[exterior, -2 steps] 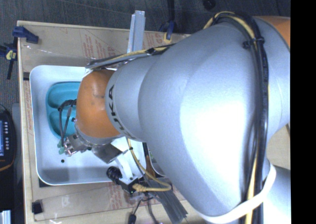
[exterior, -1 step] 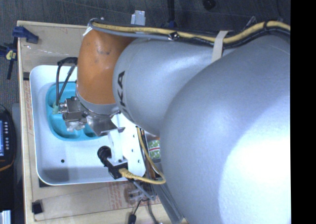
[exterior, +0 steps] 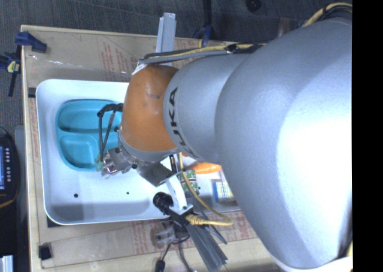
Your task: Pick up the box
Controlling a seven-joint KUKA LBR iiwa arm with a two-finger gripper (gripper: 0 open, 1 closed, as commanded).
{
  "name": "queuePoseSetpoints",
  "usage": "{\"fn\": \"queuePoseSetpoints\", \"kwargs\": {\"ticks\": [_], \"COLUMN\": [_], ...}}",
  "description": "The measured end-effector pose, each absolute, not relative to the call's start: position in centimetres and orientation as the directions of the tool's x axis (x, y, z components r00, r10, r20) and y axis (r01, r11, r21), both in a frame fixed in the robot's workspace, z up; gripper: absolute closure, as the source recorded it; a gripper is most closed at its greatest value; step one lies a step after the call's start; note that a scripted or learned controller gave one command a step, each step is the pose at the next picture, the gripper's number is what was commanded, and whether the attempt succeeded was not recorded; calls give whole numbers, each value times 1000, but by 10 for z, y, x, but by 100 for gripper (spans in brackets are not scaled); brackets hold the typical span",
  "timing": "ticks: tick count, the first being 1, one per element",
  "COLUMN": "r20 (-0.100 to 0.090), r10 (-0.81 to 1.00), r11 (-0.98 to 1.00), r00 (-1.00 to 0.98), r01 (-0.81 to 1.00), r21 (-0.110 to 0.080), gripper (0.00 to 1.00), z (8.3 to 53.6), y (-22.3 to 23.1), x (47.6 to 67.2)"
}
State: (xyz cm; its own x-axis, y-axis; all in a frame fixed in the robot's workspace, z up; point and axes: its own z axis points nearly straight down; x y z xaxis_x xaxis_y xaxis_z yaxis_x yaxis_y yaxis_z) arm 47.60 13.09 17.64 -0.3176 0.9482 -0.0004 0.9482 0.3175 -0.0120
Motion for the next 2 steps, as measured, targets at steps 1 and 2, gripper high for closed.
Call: {"fn": "queuePoseSetpoints", "kwargs": {"ticks": [1,2], "r20": [0,-2], "r10": [948,947], "r11": [318,322], "r00": [-318,-322], "r01": [948,947], "r21": [-12,-21], "gripper": [0,100], "z": [176,182], "y": [131,131], "x": [476,476]}}
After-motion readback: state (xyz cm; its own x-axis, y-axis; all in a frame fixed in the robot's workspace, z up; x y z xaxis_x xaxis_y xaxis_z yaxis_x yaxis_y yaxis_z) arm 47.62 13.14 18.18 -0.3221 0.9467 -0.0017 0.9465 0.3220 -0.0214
